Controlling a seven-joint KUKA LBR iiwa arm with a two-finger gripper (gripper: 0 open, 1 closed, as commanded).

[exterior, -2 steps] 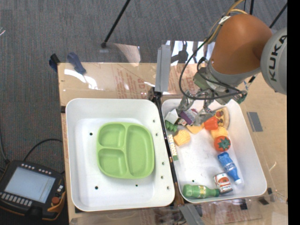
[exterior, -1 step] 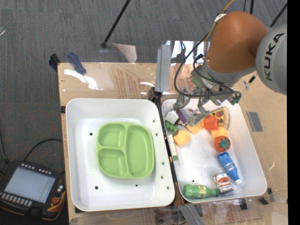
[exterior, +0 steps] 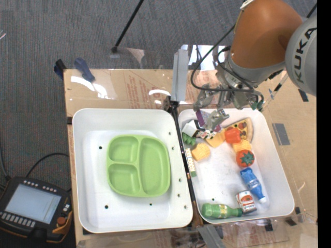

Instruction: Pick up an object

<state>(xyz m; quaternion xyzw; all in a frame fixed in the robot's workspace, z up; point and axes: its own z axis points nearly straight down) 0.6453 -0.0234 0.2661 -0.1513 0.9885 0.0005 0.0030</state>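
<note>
Several toys crowd under the gripper (exterior: 213, 119): pizza slice (exterior: 243, 126) just right, yellow block (exterior: 200, 152) below. Jaw state: can't tell. Advise dropping straight onto one piece, clear of neighbours.

We look down from one fixed camera above the bench (exterior: 129, 87), tilted so the far edge lies toward twelve o'clock and the near edge toward six; we stand far enough back to take in both white bins whole, the left bin (exterior: 83, 138) toward nine o'clock and the right bin (exterior: 276, 169) toward three; grey carpet (exterior: 62, 25) fills the top of our view; the arm (exterior: 266, 30) enters large at two o'clock, close under the lens.
</note>
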